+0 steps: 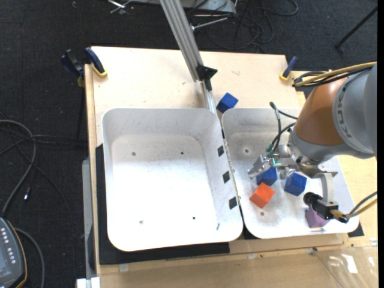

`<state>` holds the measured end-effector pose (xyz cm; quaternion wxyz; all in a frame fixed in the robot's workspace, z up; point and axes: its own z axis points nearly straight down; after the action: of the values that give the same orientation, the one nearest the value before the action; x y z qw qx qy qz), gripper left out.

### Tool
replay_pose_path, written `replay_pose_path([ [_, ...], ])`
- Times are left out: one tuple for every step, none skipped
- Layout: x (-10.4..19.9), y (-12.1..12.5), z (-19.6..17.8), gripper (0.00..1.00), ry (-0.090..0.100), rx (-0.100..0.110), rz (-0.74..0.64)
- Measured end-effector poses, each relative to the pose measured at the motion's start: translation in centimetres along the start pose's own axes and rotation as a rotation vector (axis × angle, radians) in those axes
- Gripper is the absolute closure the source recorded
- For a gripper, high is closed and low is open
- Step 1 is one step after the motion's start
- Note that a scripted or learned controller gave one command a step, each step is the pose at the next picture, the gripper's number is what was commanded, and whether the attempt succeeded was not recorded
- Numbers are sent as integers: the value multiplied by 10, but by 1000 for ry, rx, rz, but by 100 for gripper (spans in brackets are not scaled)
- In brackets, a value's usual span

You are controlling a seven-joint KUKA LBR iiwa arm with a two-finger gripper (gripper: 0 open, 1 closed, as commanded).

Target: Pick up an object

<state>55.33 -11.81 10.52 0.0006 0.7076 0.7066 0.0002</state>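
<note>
In the right bin lie two blue cubes, one near the middle and another just to its right. An orange cube sits in front of them and a purple block rests near the bin's front right corner. My gripper is low over the bin, directly behind and above the two blue cubes, with the arm's orange band above it. The gripper body hides whether anything is held.
A third blue cube lies on the wooden bench behind the bins. The left bin stands beside the right one. A metal rail slants down from the back. Clamps sit at the bench's far corners.
</note>
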Motion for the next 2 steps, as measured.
replay_pose_path([
  [4, 0, 10, 0, 0, 2, -2],
  [4, 0, 0, 100, 0, 0, -1],
])
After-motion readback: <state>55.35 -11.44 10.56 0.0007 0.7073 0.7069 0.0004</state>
